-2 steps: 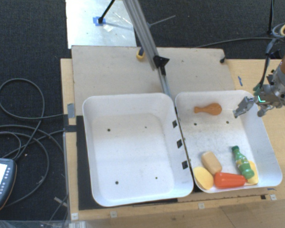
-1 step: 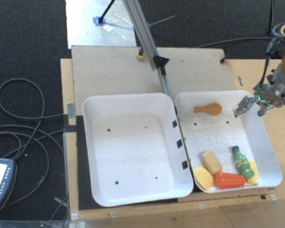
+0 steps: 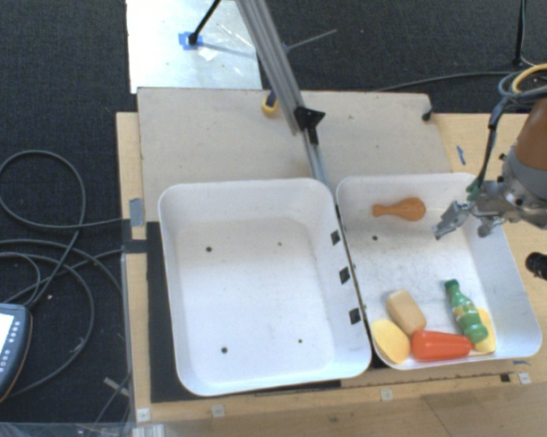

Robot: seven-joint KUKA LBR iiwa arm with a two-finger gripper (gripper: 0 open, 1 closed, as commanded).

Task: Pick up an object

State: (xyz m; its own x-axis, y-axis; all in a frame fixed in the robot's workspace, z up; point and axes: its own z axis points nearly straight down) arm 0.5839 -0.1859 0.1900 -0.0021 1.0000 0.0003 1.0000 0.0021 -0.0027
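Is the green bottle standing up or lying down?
Lying down: the green bottle rests on its side in the right bin, cap pointing up-left.

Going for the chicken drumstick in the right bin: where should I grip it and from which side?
Probably from above, across the thin handle end of the drumstick. It lies flat and alone, long axis left to right, bulb toward the gripper, so set the fingers front-to-back across it.

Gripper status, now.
Gripper: over the right bin, beside the drumstick, nothing seen held. Open or shut cannot be told.
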